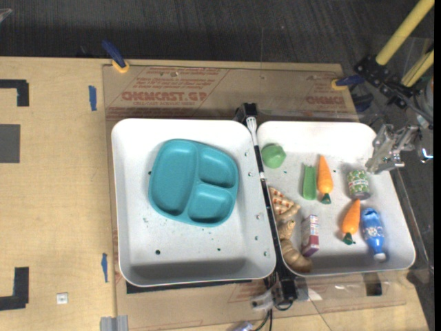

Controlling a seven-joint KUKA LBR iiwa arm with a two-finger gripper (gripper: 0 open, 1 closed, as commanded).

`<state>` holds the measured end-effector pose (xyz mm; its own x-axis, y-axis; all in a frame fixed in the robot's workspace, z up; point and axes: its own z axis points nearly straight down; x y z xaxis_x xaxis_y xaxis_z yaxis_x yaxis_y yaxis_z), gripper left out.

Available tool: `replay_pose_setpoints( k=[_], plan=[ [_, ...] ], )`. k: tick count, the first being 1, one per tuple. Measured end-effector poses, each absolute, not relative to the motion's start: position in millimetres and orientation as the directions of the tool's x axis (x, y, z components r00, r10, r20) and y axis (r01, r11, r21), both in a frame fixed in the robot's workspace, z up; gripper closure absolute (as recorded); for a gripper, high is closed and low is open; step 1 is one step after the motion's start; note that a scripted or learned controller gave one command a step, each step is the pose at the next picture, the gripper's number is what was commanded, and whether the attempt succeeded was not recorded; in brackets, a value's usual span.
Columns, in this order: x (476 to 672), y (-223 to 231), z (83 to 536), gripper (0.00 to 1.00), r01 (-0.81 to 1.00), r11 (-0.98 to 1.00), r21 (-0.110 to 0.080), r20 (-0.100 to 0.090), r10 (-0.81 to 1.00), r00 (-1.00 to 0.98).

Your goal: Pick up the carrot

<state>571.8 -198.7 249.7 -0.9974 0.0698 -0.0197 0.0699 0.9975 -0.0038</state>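
Starting at the far left, I am looking at the left bin (131, 185), where a teal divided plate (193, 181) is lying flat, well apart from anything I need. Moving right across the seam between the bins, the right bin (386, 254) is holding a round green piece (273, 155) near its upper left corner, a waffle-patterned piece (281, 202) and a brown lump (295, 257) along its left wall, and a small boxed item (313, 234) just right of those. Next a green stick (309, 182) is lying lengthwise, and touching or nearly touching its right side is the carrot (324, 178), orange, with its green top pointing toward the camera. A second orange carrot-like toy (351, 219) is lying lower right, just beside a blue bottle (373, 233), with a patterned can (357, 183) above it. I am judging the carrot to be a light, stiff, smooth plastic toy, likely slippery on its taper, so I would be closing across its thick middle, jaws crosswise to its length. The green stick is crowding one side, while the other side is offering open floor. My gripper (387, 154) is hovering at the bin's upper right rim, holding nothing; how far open it is, I cannot tell.
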Motion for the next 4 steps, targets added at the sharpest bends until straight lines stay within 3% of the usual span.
replay_pose_setpoints(
  k=[1,2,3,4],
  plan=[
    [606.5,-172,111,1.0,0.186,0.983,0.001,-0.015,0.186,-0.982],
    [520.5,-125,91,1.0,0.038,0.999,-0.002,-0.015,0.038,-0.999],
    [514.3,-122,119,1.0,-0.224,0.975,-0.002,-0.01,-0.224,-0.975],
    [504.6,-156,91,1.0,-0.395,0.919,0.0,-0.011,-0.395,-0.918]
  ],
)
